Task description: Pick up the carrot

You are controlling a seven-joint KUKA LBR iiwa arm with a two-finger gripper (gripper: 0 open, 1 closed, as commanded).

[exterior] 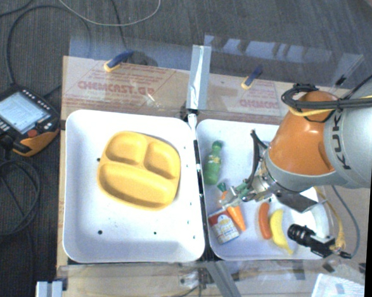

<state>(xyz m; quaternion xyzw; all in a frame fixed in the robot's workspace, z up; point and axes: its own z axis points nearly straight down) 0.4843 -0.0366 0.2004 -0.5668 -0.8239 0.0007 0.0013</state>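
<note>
The carrot (pixel 236 217) is a short orange piece with a small green top, lying in the right bin (pixel 237 139) near its front left. My gripper (pixel 242 194) hangs directly over the carrot's upper, leafy end, very close to it or touching it. The grey arm with its orange band comes in from the right and covers the bin's right half. The carrot rests on the bin floor and looks tilted, its tip pointing to the front right.
Around the carrot lie a green bottle (pixel 212 163), a small red-and-white can (pixel 224 229), a red sausage-like piece (pixel 265 221) and a yellow banana (pixel 280 231). A yellow divided plate (pixel 140 169) sits in the left bin (pixel 78 232).
</note>
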